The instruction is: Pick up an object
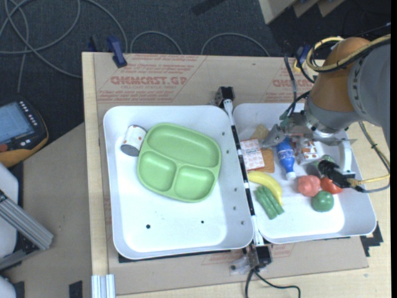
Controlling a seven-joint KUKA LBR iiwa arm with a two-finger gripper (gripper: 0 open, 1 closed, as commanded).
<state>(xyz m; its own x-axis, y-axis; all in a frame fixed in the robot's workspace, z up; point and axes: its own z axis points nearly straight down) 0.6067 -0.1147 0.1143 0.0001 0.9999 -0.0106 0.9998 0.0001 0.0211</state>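
Blue bottle (286, 157): we judge it light, stiff, slick; take it across the middle.
Place: right bin's (353, 219) far edge.
Fingers (308, 143): we cannot tell.

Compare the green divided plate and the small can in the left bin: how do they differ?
The green divided plastic plate is far larger than the small white-and-grey can. The plate lies flat, compartments up; the can lies on its side. The plate sits mid-bin; the can is at its upper-left edge. Both are in the left white bin.
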